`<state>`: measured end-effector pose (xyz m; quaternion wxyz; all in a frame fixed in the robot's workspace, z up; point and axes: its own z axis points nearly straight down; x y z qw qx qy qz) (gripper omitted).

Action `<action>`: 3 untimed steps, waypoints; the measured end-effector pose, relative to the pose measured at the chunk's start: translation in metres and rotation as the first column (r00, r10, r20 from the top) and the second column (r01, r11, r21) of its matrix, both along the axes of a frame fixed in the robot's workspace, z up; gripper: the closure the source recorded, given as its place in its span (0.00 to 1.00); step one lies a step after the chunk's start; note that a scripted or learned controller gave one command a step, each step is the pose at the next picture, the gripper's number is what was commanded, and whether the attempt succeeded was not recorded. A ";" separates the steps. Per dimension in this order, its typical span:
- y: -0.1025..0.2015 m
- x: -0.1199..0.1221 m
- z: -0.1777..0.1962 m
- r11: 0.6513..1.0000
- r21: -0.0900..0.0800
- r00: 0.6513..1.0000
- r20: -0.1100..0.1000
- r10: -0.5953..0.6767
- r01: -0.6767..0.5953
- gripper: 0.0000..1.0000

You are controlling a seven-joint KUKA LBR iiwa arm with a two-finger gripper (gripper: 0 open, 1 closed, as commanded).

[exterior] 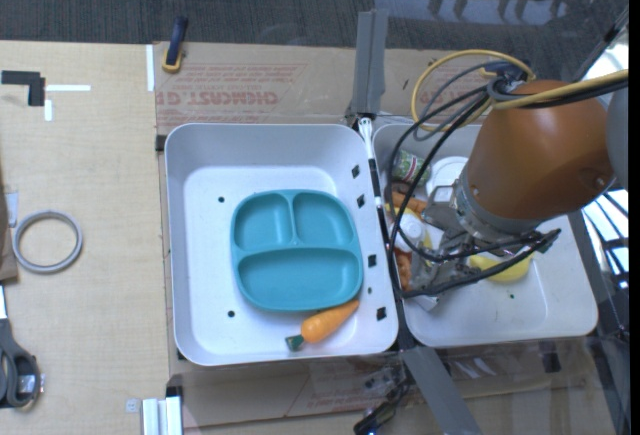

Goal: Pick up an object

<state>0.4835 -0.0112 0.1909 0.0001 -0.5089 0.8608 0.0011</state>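
From the camera view, the arm (535, 163) hangs low over the right bin (560, 318), its bulk hiding the end effector, so I cannot tell its state. It seems to be reaching for the clutter along that bin's left wall, near a yellow object (505, 268). In the left bin (190, 223), a teal divided plate (296, 251) lies centred, with a carrot (328, 321) against its near edge.
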 end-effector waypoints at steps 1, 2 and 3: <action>0.008 -0.004 0.012 0.913 0.000 0.913 0.002 -0.409 0.409 1.00; -0.006 0.039 0.111 0.597 0.001 0.597 0.003 -0.802 0.802 1.00; 0.042 0.017 0.038 0.639 -0.001 0.639 0.001 -0.769 0.769 1.00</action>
